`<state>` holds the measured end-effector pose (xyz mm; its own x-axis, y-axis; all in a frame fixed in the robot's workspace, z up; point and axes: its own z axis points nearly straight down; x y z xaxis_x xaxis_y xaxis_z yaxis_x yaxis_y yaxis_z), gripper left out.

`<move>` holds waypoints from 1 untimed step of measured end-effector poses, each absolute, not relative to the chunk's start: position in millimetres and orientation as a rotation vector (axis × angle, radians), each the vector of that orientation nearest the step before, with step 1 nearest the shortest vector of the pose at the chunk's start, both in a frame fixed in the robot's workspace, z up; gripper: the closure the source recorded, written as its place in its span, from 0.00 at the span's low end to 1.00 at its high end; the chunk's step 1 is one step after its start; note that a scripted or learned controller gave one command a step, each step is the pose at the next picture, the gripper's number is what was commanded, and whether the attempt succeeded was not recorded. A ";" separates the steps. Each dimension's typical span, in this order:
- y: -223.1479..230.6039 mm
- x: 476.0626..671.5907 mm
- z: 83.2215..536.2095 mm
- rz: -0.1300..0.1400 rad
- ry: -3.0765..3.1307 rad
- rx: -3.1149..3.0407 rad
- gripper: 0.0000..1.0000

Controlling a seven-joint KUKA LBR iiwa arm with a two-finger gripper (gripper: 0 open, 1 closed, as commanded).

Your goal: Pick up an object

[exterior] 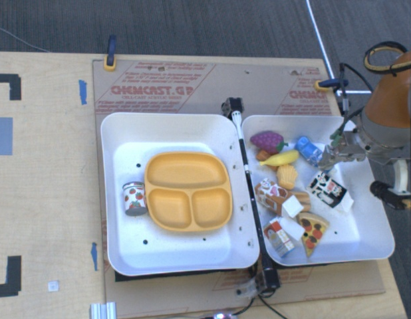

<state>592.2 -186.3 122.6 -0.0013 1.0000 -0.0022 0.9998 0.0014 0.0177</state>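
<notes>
The likely target, judged from the gripper's position, is the black-and-white carton (327, 189), lying tilted in the right bin (375, 241) toward its right side. The gripper (327, 161) is placed just above the carton's upper end, near the blue packet (309, 149). Whether the fingers are spread or pressed together cannot be told; nothing is seen between them, so no hold is claimed. The pick is judged not yet done.

Toys are crowded in the right bin's left half, probably dumped loose for random picking: a purple grape bunch (267, 139) at top, a banana (280, 158) just under it, a corn cob (286, 176), a brown box (272, 194), a white block (292, 207), a pizza slice (313, 230) and a small red-and-grey carton (279, 237) at bottom. Several are touching, so a clean grasp is judged harder there than at the carton, which lies a bit apart.

The left bin (119, 151) holds a yellow tray (188, 191) with 3 compartments, flat in the middle, and a small can (134, 198) touching its left edge.

The bins are seated on cardboard (152, 88) printed "CHEMCAST" in red, read upside-down; smaller print is illegible. The cardboard is pinned by a clamp (111, 52). Labels on the can and cartons are too small to be read.
</notes>
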 end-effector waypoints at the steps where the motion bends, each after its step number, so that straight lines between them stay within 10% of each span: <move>1: -186.2 591.9 122.3 0.017 2.213 2.211 0.00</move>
<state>591.9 -186.2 122.3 -0.0012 1.0000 -0.0018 0.9999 0.0013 0.0168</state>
